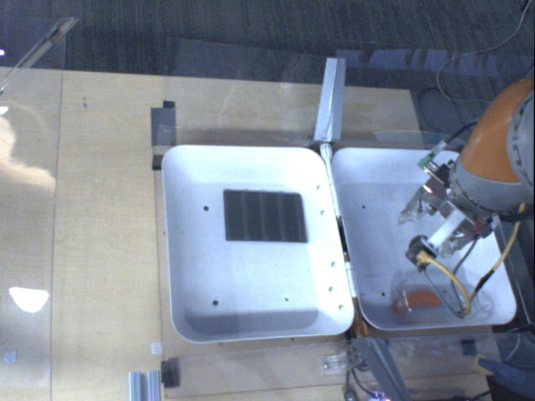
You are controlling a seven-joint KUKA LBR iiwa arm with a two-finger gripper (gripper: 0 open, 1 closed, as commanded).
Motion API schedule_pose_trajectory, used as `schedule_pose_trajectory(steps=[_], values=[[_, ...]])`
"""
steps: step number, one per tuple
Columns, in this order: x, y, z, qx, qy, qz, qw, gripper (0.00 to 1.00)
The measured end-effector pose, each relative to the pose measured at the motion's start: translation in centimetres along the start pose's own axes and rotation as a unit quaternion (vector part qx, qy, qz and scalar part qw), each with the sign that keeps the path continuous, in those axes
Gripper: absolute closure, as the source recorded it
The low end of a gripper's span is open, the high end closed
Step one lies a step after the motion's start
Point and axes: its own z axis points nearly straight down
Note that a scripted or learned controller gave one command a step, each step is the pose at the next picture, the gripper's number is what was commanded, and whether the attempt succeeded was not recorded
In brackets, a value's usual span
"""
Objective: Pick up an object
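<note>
A small orange-red object [417,301], seemingly with a clear shell around it, lies near the front wall of the right bin [368,182]. My gripper [416,208] hangs over the right half of that bin, behind the orange object and apart from it. Nothing shows between the gripper and the bin floor. A flat dark grey ribbed rectangle [265,216] lies in the middle of the left bin [192,291], far from the gripper.
The grey and orange arm [501,153] covers the right bin's far right side. A metal bar [330,98] rises behind the seam between the bins. Black clamps [165,125] sit at the left bin's back left corner. Pale wooden bench [84,224] lies to the left.
</note>
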Motion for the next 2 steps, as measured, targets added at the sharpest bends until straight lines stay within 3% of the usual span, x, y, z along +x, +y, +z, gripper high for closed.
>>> schedule_pose_trajectory(steps=[1, 2], values=[[-6.4, 2.2, -5.2, -0.003, 0.001, -0.115, 0.9933, 0.0], [-1.8, -3.2, 4.4, -0.003, 0.002, 0.004, 1.0, 0.0]])
